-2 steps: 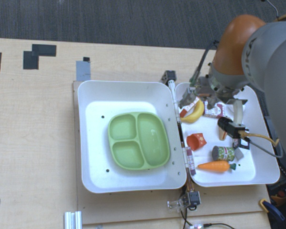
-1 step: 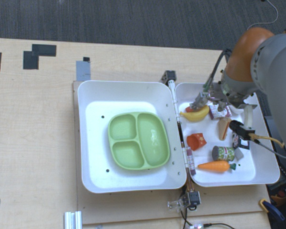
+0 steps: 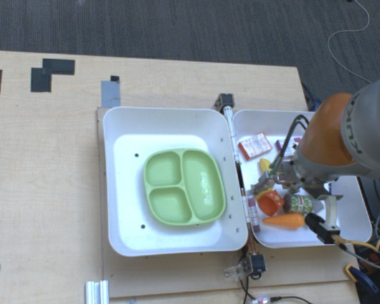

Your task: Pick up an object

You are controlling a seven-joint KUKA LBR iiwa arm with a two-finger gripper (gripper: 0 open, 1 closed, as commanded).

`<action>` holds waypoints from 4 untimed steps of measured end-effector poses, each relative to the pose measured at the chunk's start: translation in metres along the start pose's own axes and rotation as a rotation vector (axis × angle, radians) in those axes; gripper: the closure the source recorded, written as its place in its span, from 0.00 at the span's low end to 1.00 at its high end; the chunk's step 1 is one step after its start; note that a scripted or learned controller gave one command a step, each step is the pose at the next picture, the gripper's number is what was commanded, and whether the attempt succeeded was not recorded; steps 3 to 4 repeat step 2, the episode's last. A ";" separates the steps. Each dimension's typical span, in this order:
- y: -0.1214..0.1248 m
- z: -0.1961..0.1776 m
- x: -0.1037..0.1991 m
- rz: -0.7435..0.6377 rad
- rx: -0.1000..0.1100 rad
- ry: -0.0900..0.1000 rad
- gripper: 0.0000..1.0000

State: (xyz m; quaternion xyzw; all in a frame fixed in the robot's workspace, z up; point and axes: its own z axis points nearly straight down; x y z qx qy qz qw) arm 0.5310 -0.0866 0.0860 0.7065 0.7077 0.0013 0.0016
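Pale wooden bench (image 3: 44, 170) carrying two white bins, the left bin (image 3: 114, 189) bearing a green divided plate (image 3: 183, 187) and the right bin (image 3: 354, 220) the clutter; gripper (image 3: 285, 183) low beside the plate's right, poised over red item (image 3: 270, 202), green can (image 3: 299, 203) and carrot (image 3: 284, 221) as likely pick targets, closure impossible to tell

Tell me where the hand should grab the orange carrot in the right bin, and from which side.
Grip the carrot across its thicker middle, coming straight down from above. It lies flat and roughly lengthwise left to right near the front wall of the right bin, so the fingers should close across its narrow width. The red item sits close behind, so room is tight.
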 end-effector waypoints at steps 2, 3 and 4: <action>0.080 -0.099 0.081 -0.004 -0.001 0.003 1.00; 0.080 -0.099 0.081 -0.004 -0.001 0.003 1.00; 0.080 -0.099 0.081 -0.004 -0.001 0.003 1.00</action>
